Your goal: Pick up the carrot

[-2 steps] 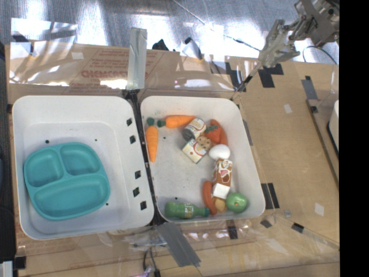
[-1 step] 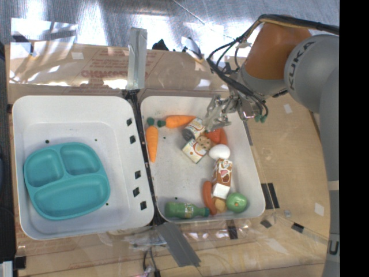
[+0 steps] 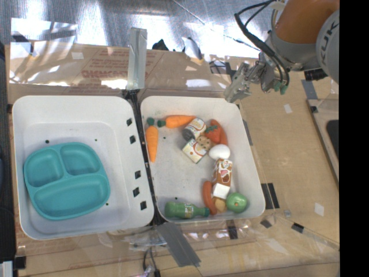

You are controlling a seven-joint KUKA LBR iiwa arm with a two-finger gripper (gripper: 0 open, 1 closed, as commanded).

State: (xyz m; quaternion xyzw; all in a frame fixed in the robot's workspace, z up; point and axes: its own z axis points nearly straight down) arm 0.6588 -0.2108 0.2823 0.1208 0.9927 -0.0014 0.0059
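Currently the gripper [image 3: 237, 89] hangs above the right bin [image 3: 249, 154], over its far right corner, holding nothing; its fingers look slightly parted, though blur makes that uncertain. Two carrots lie in that bin. One carrot [image 3: 151, 143] rests against the left wall, long axis along the wall, green top toward the far edge. The other carrot [image 3: 179, 121] lies along the far wall, tip right. You should pick the second, closing across its width.

Gripper [image 3: 237, 89] above carrot [image 3: 151, 142] bin [image 3: 249, 149], seemingly empty
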